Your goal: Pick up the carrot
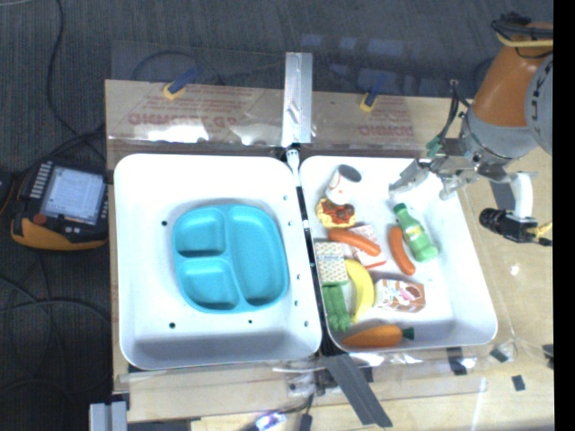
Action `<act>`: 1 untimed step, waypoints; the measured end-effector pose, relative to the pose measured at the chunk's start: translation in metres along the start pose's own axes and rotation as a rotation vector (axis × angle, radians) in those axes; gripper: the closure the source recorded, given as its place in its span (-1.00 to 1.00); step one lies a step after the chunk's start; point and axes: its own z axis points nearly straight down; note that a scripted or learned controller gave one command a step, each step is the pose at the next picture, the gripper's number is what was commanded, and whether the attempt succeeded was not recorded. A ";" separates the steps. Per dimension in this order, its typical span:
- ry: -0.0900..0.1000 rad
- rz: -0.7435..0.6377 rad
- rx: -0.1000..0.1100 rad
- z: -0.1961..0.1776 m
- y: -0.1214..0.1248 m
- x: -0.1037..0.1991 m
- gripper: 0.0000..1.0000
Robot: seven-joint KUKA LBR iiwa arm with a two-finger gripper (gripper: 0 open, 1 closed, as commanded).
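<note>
The carrot (371,336), likely light, stiff plastic best pinched mid-body, lies against the near wall of the right bin (467,268) beside a banana (359,285) and green bottle (414,232), the left bin (144,268) holding a blue tray (229,257), while the gripper (429,180) hangs apparently open at the far edge.

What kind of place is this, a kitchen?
Probably a robot lab, not a kitchen. A robot arm reaches over two white bins on a bench; one holds toy food, like a carrot, and cables run across the carpet.
</note>
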 end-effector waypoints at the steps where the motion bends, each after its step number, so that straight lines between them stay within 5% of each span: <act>1: -0.001 0.036 0.001 0.070 -0.002 0.040 -1.00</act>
